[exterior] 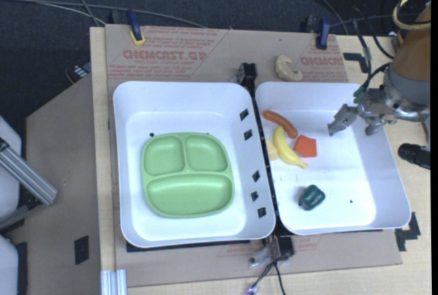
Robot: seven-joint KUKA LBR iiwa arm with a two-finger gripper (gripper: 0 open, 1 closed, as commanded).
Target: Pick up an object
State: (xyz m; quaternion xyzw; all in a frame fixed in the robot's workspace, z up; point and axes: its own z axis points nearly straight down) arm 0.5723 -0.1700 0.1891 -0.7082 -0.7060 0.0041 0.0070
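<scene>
The orange block (306,146), a small matte wedge, lies in the right bin (383,211), below and left of the hand (356,119), touching a curved yellow banana (287,150). The hand hangs over the bin with fingers spread apart, holding nothing. The approach seems under way; next it must descend over one piece.

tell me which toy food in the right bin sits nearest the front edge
The dark green pepper. It lies alone toward the front, while the banana, orange block and hot dog cluster farther back.
</scene>
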